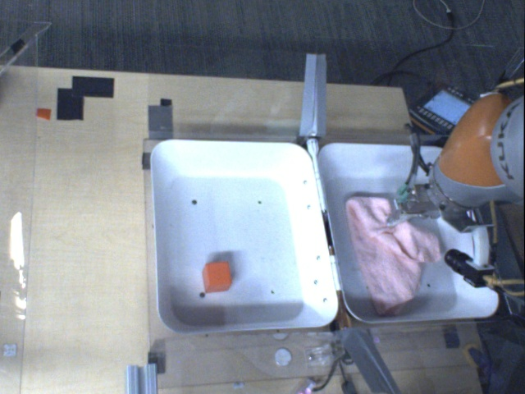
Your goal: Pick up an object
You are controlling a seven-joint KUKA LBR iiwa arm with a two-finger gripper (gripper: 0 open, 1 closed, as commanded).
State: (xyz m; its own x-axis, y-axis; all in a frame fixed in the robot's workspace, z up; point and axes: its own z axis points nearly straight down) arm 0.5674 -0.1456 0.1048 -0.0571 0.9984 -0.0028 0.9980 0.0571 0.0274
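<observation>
Camera view, one arm entering from the right. Item: pink cloth (392, 257), crumpled in the right bin (361, 167), long axis running from its upper-left corner down toward the bin's near wall. Gripper (413, 206) sits low at the cloth's upper right edge, touching or just above it; the bulk of the cloth lies below and to the left of the gripper. Whether it is released or clenched on the fabric cannot be told. Second item: orange block (217, 277), left bin (164, 220), well apart from the gripper, far to its left.
</observation>
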